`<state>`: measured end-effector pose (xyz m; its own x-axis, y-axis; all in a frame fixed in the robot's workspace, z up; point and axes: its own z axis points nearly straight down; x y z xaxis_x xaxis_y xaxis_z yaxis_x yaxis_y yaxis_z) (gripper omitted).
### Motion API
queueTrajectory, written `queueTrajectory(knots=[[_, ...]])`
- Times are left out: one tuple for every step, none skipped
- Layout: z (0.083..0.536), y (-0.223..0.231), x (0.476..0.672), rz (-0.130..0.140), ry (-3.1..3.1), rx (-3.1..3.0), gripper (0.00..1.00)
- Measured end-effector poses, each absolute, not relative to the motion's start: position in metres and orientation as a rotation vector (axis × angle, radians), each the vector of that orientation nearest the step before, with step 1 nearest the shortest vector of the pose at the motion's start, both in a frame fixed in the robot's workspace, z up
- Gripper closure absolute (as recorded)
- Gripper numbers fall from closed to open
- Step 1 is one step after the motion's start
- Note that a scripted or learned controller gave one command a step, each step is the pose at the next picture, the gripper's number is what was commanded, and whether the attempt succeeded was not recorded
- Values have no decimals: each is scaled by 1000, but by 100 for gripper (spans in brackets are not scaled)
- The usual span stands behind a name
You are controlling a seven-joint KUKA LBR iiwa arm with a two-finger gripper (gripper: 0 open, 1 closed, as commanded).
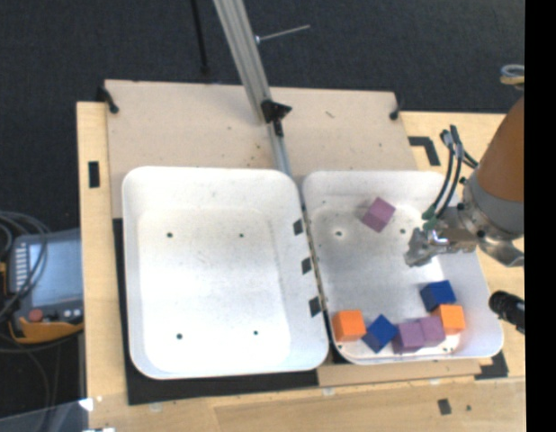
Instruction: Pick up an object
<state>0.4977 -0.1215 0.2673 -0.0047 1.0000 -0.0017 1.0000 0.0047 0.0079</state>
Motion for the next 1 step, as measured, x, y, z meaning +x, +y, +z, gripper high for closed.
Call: queueTrajectory(knots=[[270, -67, 510, 3, 2231, 2212, 100]])
